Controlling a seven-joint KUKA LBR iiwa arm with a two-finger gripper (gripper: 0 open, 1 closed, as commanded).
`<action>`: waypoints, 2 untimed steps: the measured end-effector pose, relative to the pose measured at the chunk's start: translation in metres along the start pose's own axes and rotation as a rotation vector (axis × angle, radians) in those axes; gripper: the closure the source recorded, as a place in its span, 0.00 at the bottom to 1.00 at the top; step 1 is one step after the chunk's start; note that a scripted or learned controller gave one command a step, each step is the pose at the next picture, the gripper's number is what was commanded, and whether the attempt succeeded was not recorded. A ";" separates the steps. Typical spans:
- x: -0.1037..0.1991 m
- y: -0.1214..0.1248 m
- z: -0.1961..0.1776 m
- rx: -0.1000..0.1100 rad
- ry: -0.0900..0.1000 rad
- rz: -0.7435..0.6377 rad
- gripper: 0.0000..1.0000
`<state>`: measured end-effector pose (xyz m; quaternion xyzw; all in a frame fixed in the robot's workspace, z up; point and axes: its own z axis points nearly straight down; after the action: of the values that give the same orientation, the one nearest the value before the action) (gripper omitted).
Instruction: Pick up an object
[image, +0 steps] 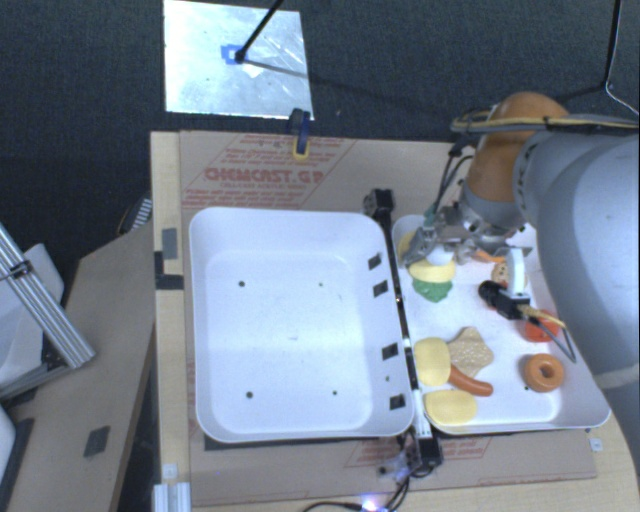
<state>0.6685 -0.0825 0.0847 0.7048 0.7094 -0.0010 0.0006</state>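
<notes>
Yellow-and-green toy food (432, 278) lay at the upper-left of the right bin (580, 405), directly under and touching the end effector (437, 248), so your next move was judged a short vertical one; whether its fingers were apart could not be told.

The arm (560, 180) reaches in from three o'clock, its pincer (432, 243) low over the right bin's (585, 400) upper left corner, just above a yellow piece (432, 271) lying on a green one (433, 291). Toward five o'clock lie a brown ring (544, 373), a sausage (470, 381) and a tan slice (469, 351) (touching each other). The left bin (290, 320) sits at nine o'clock.
</notes>
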 end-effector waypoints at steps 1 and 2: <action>0.067 0.004 -0.108 -0.015 0.005 -0.005 0.00; 0.062 0.002 -0.112 -0.007 0.001 -0.003 1.00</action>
<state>0.6700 -0.0204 0.1968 0.7038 0.7104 0.0018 0.0029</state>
